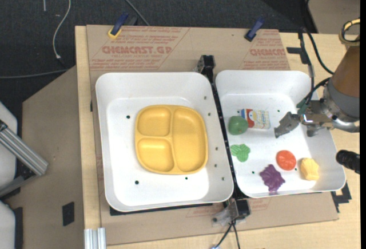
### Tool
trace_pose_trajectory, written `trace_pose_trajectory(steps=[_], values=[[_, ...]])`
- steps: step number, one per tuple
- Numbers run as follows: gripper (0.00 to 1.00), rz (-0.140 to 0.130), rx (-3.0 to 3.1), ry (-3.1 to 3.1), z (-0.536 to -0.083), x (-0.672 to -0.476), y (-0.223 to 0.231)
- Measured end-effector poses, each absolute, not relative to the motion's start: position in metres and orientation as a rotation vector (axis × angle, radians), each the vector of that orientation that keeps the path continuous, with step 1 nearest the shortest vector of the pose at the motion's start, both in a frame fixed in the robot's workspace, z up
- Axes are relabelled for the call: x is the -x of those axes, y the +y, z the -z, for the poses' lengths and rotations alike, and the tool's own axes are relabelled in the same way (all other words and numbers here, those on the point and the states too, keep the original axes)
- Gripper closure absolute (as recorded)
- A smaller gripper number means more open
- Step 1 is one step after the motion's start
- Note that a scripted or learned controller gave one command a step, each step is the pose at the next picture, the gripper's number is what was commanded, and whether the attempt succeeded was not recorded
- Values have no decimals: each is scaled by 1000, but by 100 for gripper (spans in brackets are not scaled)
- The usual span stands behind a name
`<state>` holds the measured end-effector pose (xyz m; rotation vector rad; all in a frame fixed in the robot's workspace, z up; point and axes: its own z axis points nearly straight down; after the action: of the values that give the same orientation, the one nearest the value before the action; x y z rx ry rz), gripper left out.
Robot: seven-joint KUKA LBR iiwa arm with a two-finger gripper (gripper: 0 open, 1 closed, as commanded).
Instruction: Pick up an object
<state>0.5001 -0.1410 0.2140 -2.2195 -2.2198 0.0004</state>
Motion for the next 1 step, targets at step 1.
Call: trace_pose_trajectory(steps=[1], values=[[0,-5,2216,-2216,-156,-508,-143]])
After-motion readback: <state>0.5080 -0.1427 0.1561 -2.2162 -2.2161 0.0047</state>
